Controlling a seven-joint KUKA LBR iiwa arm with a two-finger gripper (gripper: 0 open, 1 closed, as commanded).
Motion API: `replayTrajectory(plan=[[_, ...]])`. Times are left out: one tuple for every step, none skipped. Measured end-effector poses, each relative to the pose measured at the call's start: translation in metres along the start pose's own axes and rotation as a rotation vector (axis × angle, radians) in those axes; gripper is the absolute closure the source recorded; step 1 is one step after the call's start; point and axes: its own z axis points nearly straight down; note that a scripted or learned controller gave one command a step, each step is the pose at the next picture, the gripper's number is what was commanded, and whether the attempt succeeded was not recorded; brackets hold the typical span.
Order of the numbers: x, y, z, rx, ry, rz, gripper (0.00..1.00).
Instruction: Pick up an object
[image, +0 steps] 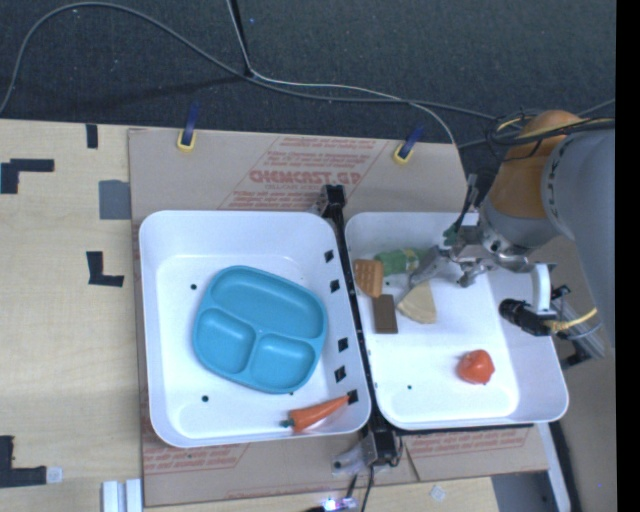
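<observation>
- Left bin (160, 300): glossy blue plastic tray (260, 330), 3 compartments; tapered orange carrot (318, 413) at near wall.
- Right bin (540, 395): tan wedge (418, 303), brown block (385, 314), green item (398, 261) crowded together; round red-orange tomato (477, 367) apart, near side.
- Gripper (440, 262) just right of the cluster, over its far-right edge; we cannot tell finger state.
- Risk, in our judgement: crowding may mean nudging neighbours or a missed grasp.

The bench (60, 300) carries a cardboard sheet (300, 170), with two white bins (165, 260) side by side.

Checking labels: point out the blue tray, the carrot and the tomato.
blue tray (260, 330), camera view, middle ridge.
carrot (320, 413), camera view, orange body.
tomato (477, 367), camera view, red top.
</observation>
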Motion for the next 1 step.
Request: replayTrajectory(plan=[[0.0004, 0.0017, -0.0105, -0.002, 0.000, -0.002, 1.00]])
